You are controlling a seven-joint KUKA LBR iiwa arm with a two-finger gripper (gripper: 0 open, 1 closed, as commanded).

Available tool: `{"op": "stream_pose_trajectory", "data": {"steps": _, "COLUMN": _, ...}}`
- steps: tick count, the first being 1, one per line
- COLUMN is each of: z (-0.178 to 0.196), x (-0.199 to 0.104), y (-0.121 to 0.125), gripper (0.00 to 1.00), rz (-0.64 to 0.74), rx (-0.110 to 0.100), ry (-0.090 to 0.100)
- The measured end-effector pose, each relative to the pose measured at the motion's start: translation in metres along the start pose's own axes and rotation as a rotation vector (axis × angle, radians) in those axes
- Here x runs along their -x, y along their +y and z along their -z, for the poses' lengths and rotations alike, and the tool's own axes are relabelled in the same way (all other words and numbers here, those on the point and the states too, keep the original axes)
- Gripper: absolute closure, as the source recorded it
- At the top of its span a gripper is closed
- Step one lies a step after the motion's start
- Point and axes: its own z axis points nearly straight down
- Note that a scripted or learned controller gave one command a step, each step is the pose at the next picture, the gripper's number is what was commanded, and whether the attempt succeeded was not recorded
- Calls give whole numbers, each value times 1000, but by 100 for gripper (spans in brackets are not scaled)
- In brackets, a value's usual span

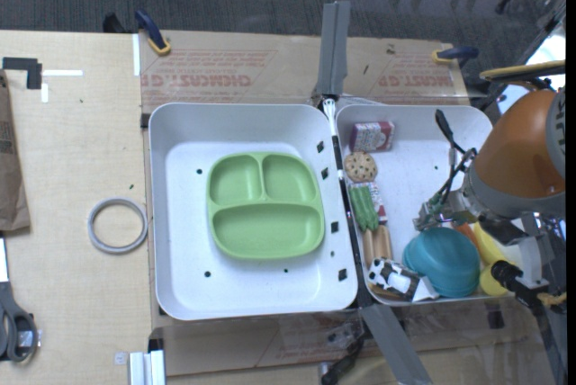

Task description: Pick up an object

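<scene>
I count one blue bowl [443, 260] by the right bin's [407, 118] near edge, one cookie [360, 165] farther back, one green tray [265, 205] in the left bin [171, 221]. Gripper [434, 214] above the bowl: grip unclear. Wooden bench [72, 149], dark floor.

green divided plate [265, 206]: flat, mid left bin | teal bowl [443, 260]: upside down, right bin front | cookie [360, 165], pink packet [372, 136]: right bin's left side | green stalks [364, 207]: lying lengthwise below cookie
</scene>
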Motion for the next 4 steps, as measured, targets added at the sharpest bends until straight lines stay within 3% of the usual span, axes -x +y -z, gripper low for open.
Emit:
{"op": "stream_pose_trajectory", "data": {"steps": 1, "z": -21, "x": 35, "y": -4, "gripper": 100, "rz": -69, "rx": -53, "ry": 17}}
{"op": "stream_pose_trajectory", "data": {"steps": 2, "z": -21, "x": -12, "y": -7, "gripper": 100, "rz": -281, "rx": -57, "ry": 13}}
{"op": "stream_pose_trajectory", "data": {"steps": 3, "z": -19, "x": -35, "y": -15, "gripper": 100, "rz": -237, "rx": -56, "ry": 13}}
{"op": "stream_pose_trajectory", "data": {"steps": 4, "z": 81, "x": -87, "y": -3, "gripper": 100, "rz": -50, "rx": -56, "ry": 18}}
